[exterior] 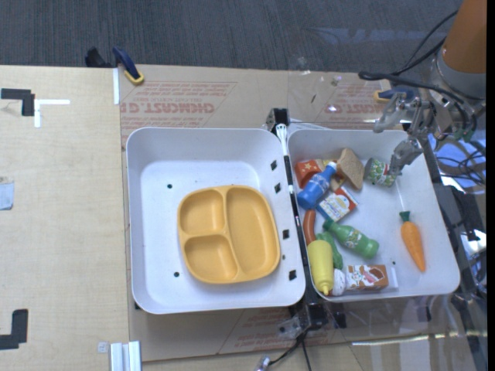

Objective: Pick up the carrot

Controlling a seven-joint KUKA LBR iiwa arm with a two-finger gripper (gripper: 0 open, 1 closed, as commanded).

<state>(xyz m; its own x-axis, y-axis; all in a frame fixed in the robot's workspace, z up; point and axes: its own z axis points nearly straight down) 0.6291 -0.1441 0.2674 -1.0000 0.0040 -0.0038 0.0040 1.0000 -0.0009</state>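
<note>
- Seen from above the bench, the gripper [404, 154] hangs over the upper right part of the right bin [433, 284], its metal fingers pointing down toward a small green-and-white packet [379, 171] just beside them.
- Whether the jaws are spread or pressed together cannot be told from this angle; nothing is visibly pinched between them.
- The carrot [412, 240], orange with a green top, lies alone on the white floor near the bin's right wall, its tip pointing toward the near edge, well below the gripper and apart from the other items.
- A pile of play food fills the bin's left side: a blue bottle [315, 187] leaning across a red packet [308, 168], a slice of bread [350, 168] beside it, a green bottle [352, 238] lying on its side, a yellow mustard bottle [321, 265] and a small carton [365, 277] near the front wall.
- In the left bin [147, 230] sits a yellow divided plate [229, 233] with three compartments.
- The arm's orange band [470, 29] shows at the upper right, with cables trailing around the wrist.
- Cardboard [186, 103] lies under both bins.
</note>
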